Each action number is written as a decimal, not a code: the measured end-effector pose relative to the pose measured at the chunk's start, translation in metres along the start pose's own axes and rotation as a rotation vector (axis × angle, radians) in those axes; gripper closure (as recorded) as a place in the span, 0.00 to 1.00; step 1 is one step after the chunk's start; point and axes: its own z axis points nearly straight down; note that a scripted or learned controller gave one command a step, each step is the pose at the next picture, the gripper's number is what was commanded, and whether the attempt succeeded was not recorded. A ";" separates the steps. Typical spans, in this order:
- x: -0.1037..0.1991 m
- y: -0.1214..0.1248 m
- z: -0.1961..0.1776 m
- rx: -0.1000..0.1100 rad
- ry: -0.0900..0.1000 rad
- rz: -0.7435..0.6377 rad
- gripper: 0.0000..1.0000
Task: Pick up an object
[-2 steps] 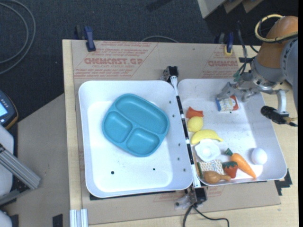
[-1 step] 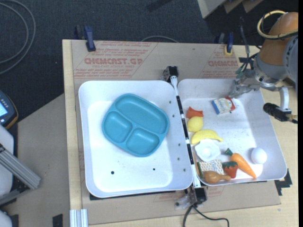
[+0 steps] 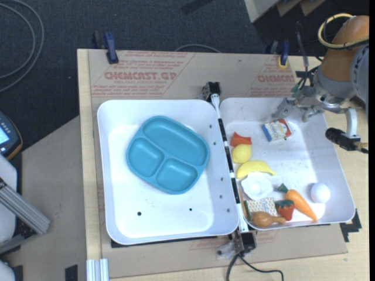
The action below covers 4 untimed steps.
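Observation:
My gripper [image 3: 297, 109] hangs over the far edge of the right bin [image 3: 328, 157], fingers spread and nothing between them, so it is open. Just below and left of it lies a small blue, white and red packet [image 3: 276, 130], apart from the fingers. Along the bin's left side sit an orange-red piece [image 3: 240, 139], a yellow lemon [image 3: 241, 153] and a banana [image 3: 255, 168]. Near the front are a white round item [image 3: 258, 186], a patterned box [image 3: 261, 206], a brown drumstick [image 3: 263, 219], a red fruit [image 3: 285, 209], a carrot [image 3: 302, 204] and a white egg [image 3: 319, 192].
The left bin [image 3: 117, 209] holds a blue divided plate [image 3: 169, 154]. A hinge rail [image 3: 225, 157] runs between the bins. The arm's grey body and orange band [image 3: 345, 40] stand at the upper right. Blue clamps [image 3: 109, 43] grip the board's far edge.

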 end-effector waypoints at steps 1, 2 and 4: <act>0.000 0.001 -0.011 -0.004 -0.002 -0.001 1.00; 0.066 -0.057 -0.082 0.018 0.007 0.000 1.00; 0.023 -0.114 -0.043 0.016 0.006 0.005 0.00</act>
